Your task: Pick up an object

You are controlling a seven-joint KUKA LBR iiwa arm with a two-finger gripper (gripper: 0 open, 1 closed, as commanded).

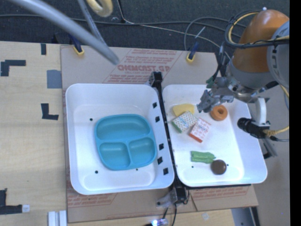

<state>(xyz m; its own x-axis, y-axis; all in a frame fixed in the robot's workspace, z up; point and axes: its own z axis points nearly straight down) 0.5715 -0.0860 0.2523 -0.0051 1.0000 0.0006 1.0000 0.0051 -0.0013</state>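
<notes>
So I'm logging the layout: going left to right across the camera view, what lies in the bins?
Blue tray → yellow piece → patterned packet → red-and-white box → brown ball. The green piece, orange ring and gripper overlap others in this order.

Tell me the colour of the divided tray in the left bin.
Light blue; the divided tray shows best in the camera view.

Fixed overhead camera, slanting down on both bins [70, 126].

Red printing is showing on the cardboard sheet [141, 65] at the counter's far edge, too blurred for reading.
</notes>
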